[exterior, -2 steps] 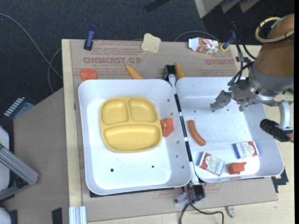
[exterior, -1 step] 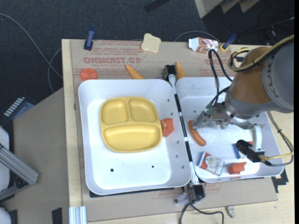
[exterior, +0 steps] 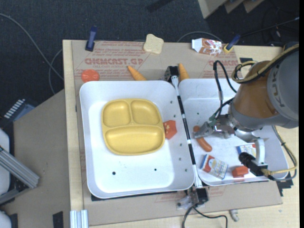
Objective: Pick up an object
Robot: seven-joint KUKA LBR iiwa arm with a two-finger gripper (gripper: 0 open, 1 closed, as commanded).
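Our tool point(exterior: 203, 129) sits near an orange sausage point(exterior: 205, 144) and small carton point(exterior: 213, 165); we cannot tell its opening. Upper-left cardboard point(exterior: 114, 52) reads "CHEMCAST".

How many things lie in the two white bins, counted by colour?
Yellow: 1, the yellow divided plastic plate
Red or orange: 3, the small red piece beside that plate, the orange-red sausage-shaped piece, and the small orange block
White: 1, the small white printed carton
Total: 5
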